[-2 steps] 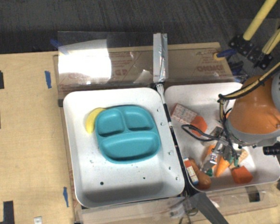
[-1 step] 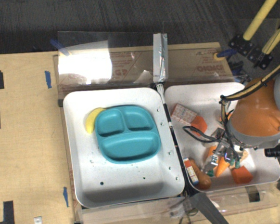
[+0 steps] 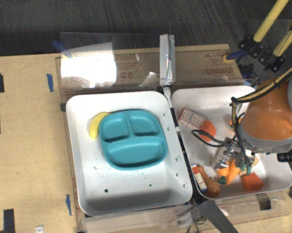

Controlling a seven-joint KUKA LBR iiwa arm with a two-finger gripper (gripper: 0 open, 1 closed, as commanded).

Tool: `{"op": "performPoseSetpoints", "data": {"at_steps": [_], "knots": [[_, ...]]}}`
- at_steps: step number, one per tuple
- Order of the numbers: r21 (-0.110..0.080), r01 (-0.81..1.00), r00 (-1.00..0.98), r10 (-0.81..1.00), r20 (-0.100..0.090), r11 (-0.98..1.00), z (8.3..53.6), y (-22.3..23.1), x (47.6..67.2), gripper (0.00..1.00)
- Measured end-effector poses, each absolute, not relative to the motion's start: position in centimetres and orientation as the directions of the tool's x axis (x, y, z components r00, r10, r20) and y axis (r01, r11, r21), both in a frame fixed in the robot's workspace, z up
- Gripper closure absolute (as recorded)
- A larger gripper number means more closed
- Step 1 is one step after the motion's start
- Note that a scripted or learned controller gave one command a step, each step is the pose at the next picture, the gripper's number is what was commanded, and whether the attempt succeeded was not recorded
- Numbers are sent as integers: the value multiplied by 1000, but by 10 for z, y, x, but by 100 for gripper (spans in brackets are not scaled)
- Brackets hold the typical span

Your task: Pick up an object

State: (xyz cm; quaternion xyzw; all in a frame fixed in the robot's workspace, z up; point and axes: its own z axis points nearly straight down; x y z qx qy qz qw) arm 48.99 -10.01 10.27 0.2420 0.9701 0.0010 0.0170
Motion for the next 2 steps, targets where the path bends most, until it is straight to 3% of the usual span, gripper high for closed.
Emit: {"op": "performPoseSetpoints", "data": {"at_steps": [1, 2], "knots": [[4, 419, -908, 419, -12, 908, 211, -75, 523, 100], [2, 451, -893, 451, -1, 893, 184, -5, 480, 100]]}}
